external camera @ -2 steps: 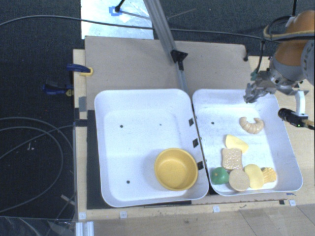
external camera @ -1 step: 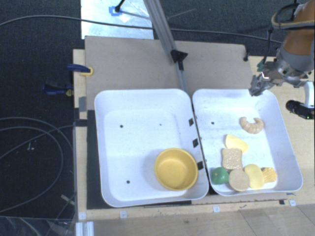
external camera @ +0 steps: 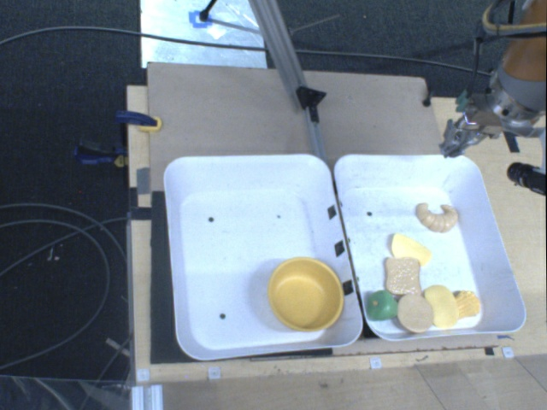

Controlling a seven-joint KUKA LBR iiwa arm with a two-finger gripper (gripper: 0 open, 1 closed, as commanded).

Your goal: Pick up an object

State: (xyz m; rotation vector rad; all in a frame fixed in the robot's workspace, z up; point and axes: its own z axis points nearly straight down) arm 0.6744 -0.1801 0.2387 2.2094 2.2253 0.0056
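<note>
My gripper (external camera: 453, 140) hangs above the far right corner of the right bin (external camera: 363, 182), with nothing between its fingers. In that bin lie a beige croissant (external camera: 438, 217), a yellow wedge (external camera: 410, 248), a tan cracker (external camera: 402, 274), a green piece (external camera: 382, 304), a round beige biscuit (external camera: 416, 313), a pale yellow piece (external camera: 442, 305) and a ridged yellow chip (external camera: 467, 302). The croissant is the closest to the gripper, lying below and slightly left of it. A yellow bowl (external camera: 305, 293) sits in the left bin (external camera: 205, 186) near its front right corner.
A slanted metal pole (external camera: 282, 41) with a black clamp crosses the bench behind the bins. Clamps (external camera: 137, 120) grip the bench's left edge. Cables run over the dark floor at left and along the back.
</note>
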